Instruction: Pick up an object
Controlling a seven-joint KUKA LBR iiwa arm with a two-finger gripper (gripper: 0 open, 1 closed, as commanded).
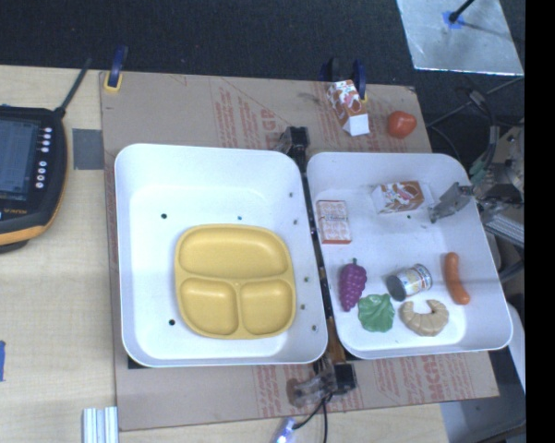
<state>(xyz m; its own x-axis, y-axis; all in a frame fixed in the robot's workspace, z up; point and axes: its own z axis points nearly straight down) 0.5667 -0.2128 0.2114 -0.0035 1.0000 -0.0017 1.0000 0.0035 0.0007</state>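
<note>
My gripper [448, 203] reaches in from the right edge, low over the upper right part of the right bin [485, 340]. It sits just right of a snack packet [399, 196] and nothing shows in it. Lower in that bin lie an orange sausage [456, 278], a small can [409, 281], a croissant [425, 317], a green leafy piece [377, 313], purple grapes [352, 284] and a red-and-white packet [332, 221].
The left bin [138, 247] holds a yellow divided tray [235, 280]. Behind the right bin, on the cardboard, stand a small carton [348, 104] and a red tomato [402, 124]. A control pendant [14, 173] lies at the far left.
</note>
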